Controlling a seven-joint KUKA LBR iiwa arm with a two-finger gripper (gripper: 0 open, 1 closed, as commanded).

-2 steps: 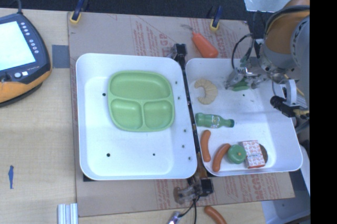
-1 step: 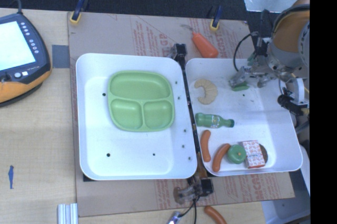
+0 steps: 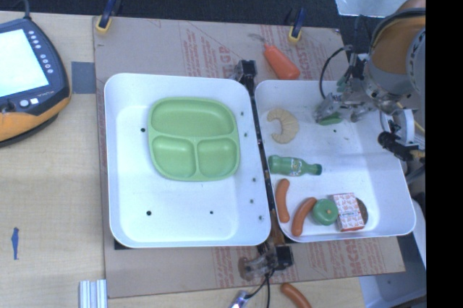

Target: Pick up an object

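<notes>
- Objects for picking lie in the right bin [image 3: 381,180], the nearer of the two bins to the arm: a croissant [image 3: 283,124], a green bottle [image 3: 293,166], two sausages, a round green piece [image 3: 325,212] and a small box [image 3: 349,212].
- Red and white print covers the small box, too small to read. The brown sheet [image 3: 181,46] under both bins carries rows of red lettering, also unreadable. The bottle has a pale label with no legible words.
- The green bottle lies on its side near the bin's left wall, long axis running left to right, cap end pointing right.
- The croissant sits above it, curved like a C with its open side facing left.
- One sausage [image 3: 282,199] lies nearly top to bottom just below the bottle. The other sausage [image 3: 304,216] slants beside it, its upper end touching the round green piece.
- The small box sits just right of the round green piece, near the bin's front wall.
- The arm [image 3: 396,46] comes in from the right over the bin's far right corner, orange band up, wrist bent down to the left.
- The gripper [image 3: 334,111] hangs low over the bin's far part, right of the croissant. A small green bit [image 3: 329,121] shows at its tip. I cannot tell whether the gripper is open or closed, or whether it holds that bit.
- The left bin [image 3: 116,155] holds a green divided plate [image 3: 194,138].
- A carrot [image 3: 281,62] lies on the sheet beyond the bins.
</notes>
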